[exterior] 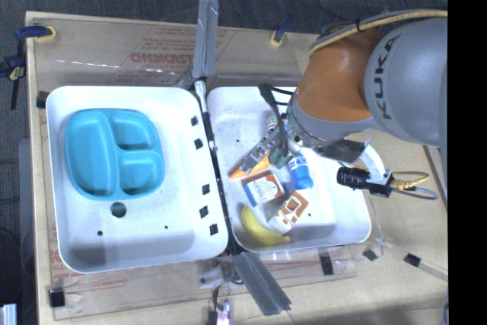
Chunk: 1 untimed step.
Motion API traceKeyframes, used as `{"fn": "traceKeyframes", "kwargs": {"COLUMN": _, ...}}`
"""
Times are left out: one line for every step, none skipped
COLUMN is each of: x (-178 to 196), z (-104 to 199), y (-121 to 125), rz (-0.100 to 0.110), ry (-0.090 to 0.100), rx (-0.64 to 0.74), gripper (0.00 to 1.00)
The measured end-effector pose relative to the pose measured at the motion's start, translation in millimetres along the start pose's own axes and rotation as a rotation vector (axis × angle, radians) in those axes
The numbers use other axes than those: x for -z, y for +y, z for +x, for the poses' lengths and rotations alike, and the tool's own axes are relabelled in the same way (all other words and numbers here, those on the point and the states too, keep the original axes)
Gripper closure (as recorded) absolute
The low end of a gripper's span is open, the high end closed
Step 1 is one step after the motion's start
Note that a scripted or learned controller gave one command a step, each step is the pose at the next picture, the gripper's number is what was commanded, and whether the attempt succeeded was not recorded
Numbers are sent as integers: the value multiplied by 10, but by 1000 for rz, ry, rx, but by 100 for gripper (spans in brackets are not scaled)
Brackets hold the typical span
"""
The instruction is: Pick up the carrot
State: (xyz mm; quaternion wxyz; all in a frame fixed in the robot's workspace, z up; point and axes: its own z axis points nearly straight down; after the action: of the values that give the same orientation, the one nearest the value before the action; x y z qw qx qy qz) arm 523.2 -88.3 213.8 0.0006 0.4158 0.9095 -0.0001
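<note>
The carrot (251, 166), a small orange piece, lies in the middle of the right bin (228, 106), partly hidden under the gripper. My gripper (268, 150) reaches down from the right, right over the carrot's upper end and low among the cluttered items. The grey and orange wrist covers the bin's upper right part. I cannot see whether the carrot is held.
Crowded round the carrot are a blue bottle (301, 173), a small carton (263, 187), a brown and white box (292, 208) and a banana (262, 229) at the front. The left bin (179, 240) holds a blue divided tray (114, 151) and a small dark round piece (118, 211).
</note>
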Motion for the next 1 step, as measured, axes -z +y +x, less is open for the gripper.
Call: {"fn": "traceKeyframes", "kwargs": {"x": -1, "z": 0, "y": -1, "rz": 0, "ry": 0, "rx": 0, "gripper": 0}}
